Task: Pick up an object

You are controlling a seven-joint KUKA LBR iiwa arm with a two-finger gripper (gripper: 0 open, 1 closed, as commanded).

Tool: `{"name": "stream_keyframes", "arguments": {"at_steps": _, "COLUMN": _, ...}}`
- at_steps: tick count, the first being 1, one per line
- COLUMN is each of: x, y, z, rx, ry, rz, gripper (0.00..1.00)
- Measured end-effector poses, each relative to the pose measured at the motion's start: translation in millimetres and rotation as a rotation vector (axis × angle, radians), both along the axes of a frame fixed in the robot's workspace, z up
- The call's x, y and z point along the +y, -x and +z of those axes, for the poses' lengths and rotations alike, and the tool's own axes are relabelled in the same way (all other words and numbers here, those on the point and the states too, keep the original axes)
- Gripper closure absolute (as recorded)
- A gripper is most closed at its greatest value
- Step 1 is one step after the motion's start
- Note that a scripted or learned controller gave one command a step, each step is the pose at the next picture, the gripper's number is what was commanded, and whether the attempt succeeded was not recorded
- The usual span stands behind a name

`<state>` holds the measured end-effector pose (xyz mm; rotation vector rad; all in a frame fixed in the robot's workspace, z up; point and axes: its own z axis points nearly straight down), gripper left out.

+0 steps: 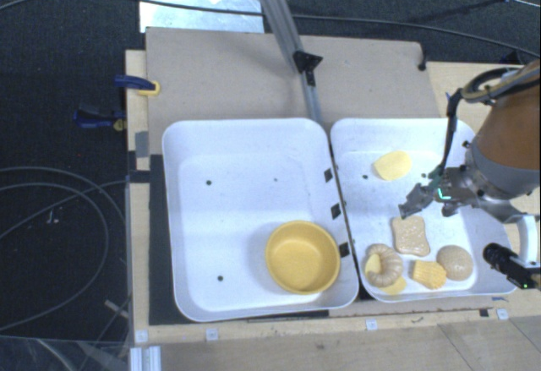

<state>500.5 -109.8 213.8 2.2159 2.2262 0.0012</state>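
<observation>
From the camera view, two shallow white bins sit side by side on the bench; the left bin (194, 192) carries a yellow bowl (303, 256) upright near its front right corner; the right bin (355, 141) carries the small food-shaped items, any of which could serve as the object to pick. A pale yellow chip-like piece (393, 165) lies alone toward the back edge; a toast-like slice (411, 236), a croissant-like roll (383, 264), a yellow corn-like piece (428, 275) and a round tan bun (455, 262) cluster along the front edge. The gripper (416, 200) hovers just above the slice, likely lining up on it; whether its fingers are apart or closed cannot be told. No brand, label or writing is legible.
</observation>
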Motion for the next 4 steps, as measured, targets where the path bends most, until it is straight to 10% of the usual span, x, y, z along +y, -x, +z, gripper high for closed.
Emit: {"name": "stream_keyframes", "arguments": {"at_steps": 4, "x": -17.3, "y": 8.5, "z": -120.7, "rx": -0.004, "ry": 0.001, "rz": -0.005, "gripper": 0.00}}
